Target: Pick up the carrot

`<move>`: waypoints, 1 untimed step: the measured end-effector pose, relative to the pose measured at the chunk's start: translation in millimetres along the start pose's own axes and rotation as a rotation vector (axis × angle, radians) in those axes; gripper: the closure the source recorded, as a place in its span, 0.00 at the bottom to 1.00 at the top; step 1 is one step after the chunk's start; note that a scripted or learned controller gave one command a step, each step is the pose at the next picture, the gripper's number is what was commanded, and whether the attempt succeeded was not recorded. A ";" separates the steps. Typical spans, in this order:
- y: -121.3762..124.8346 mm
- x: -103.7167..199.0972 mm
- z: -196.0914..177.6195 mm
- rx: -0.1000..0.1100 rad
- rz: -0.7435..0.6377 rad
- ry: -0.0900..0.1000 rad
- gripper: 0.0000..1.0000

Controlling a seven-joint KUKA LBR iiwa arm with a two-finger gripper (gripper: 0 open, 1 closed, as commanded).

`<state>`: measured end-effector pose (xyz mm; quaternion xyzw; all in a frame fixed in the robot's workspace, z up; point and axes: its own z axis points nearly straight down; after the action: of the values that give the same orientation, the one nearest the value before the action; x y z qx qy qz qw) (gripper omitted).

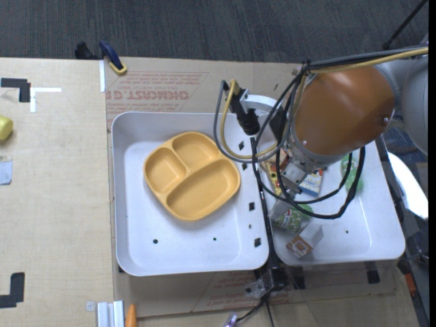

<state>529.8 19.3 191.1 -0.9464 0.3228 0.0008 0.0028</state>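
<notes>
Worktop point(54, 237): pale board carrying two shallow white bins side by side. Left bin point(129, 251): holds one yellow divided plate point(192, 176) with three compartments, lying flat toward the bin's upper middle; nothing rests in the plate. Right bin point(368, 244): largely covered by the arm point(344, 111), whose orange band and grey wrist hang over the bin's upper left part, trailing black and yellow cables. Pincer: hidden beneath the wrist, so whether it is spread, pressed together or pinching anything cannot be told. Right bin contents, as far as seen: a green-printed packet point(289, 218) below the wrist, a small brown-and-white box point(300, 245) near the bin's lower edge, and a blue-and-white carton point(310, 182) partly under the arm; a green strip at the wrist's right side is too obscured to name. Carrot: cannot be made out; if it lies in the right bin, it is under the arm. Task standing, by judgement: the arm is positioned over the right bin, but no grasp or lift is shown; the pickup remains to be confirmed.
</notes>
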 end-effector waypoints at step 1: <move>16.2 30.7 0.2 0.000 -0.320 -0.002 0.00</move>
<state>544.2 -12.3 190.8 -0.9858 0.1680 0.0014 0.0030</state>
